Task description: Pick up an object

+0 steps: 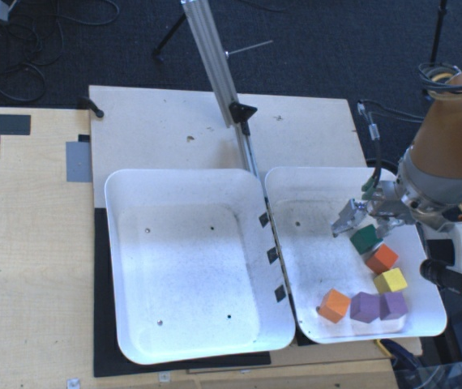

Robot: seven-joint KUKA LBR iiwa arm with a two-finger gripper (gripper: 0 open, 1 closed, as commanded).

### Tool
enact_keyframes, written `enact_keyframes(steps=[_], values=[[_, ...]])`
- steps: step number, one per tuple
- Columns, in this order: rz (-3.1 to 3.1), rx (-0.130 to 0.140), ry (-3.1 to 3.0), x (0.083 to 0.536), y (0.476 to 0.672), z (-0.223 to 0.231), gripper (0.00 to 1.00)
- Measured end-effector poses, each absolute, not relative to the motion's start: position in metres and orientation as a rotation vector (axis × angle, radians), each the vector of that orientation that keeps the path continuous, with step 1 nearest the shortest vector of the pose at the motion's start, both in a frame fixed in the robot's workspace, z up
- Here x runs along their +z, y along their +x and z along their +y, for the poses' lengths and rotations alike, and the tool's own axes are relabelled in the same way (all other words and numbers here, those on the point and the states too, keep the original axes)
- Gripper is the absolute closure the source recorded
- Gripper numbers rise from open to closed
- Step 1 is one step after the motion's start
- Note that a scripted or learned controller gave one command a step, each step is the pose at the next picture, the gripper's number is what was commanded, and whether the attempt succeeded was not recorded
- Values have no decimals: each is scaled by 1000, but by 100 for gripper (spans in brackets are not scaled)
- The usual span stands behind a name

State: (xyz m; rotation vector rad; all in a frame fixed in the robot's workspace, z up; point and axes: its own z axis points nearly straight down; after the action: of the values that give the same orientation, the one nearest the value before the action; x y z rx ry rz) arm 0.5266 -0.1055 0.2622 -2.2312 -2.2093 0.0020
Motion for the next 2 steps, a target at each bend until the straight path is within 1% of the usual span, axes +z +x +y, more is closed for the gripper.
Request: enact_keyframes(steps=[1, 2], values=[[-2210, 12, -2223, 180, 534, -181, 0], [-2224, 0, -2222, 89, 578, -205, 0]])
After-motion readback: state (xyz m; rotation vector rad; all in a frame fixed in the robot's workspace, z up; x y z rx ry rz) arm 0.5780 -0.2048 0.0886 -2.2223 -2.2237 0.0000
